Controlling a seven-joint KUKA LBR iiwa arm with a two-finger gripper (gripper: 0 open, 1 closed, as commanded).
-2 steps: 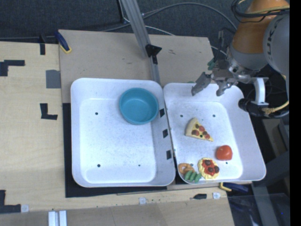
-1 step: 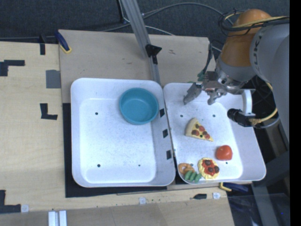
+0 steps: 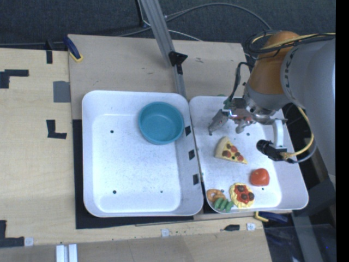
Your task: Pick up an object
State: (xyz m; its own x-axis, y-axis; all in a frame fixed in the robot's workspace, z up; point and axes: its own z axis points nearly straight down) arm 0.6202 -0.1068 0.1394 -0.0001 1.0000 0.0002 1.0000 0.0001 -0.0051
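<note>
In the right bin (image 3: pixel 283 198) lie a pizza slice (image 3: pixel 229 150), a red tomato (image 3: pixel 260 177), a small round pizza (image 3: pixel 241 195) and a pretzel with green pieces (image 3: pixel 217 198). My gripper (image 3: pixel 228 124) hangs over the bin's far part, just above the pizza slice. Its two dark fingers (image 3: pixel 216 122) are spread apart with nothing between them. A blue bowl (image 3: pixel 160 122) sits at the far right of the left bin (image 3: pixel 103 162).
A slanted metal pole (image 3: pixel 163 37) rises behind the bins, ending near their shared wall. A black cable connector (image 3: pixel 270 149) hangs from the wrist over the right bin. A blue-yellow clamp (image 3: pixel 73 49) sits at the bench's far left corner.
</note>
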